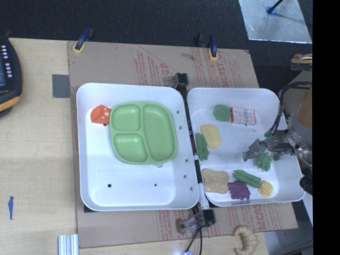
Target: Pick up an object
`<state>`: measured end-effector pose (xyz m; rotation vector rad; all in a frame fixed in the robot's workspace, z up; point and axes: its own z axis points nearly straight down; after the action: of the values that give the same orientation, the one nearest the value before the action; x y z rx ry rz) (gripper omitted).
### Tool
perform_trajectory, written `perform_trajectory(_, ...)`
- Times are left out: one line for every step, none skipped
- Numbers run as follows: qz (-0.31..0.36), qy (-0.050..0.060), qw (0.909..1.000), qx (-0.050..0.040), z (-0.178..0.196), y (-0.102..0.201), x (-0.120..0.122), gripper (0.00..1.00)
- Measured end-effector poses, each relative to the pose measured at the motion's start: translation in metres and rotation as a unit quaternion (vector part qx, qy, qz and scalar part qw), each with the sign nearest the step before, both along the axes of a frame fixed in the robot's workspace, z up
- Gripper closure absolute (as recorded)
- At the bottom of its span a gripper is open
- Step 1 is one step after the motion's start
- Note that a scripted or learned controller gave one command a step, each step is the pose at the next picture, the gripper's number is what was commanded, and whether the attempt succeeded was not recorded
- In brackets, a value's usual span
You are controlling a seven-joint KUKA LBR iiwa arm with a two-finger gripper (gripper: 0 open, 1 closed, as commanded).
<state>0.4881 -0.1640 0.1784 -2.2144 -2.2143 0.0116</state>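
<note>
Right now the hand [256, 152] sits low in the right white bin [234, 93], right of frame, beside a small green leafy toy [263, 162]; can't tell its state. Toy looks light, rubbery; pinch across its middle. Arm cut off at frame edge, fingertip area blurry.

The gripper [254, 152] is a small assembly of dull grey metal with dark, near-black parts, angular and blocky in outline. Behind it the wrist widens into a paler grey housing with silvery edges. A thin black cable [278, 110] loops in an arc above the wrist. Further detail, such as screws or markings, is too blurred to make out.
</note>
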Motion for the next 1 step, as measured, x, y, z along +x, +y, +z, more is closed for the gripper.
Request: perform_trajectory(0.002, -0.007, 1.0000, -0.0040, -0.0884, -0.0453, 0.0241, 0.00)
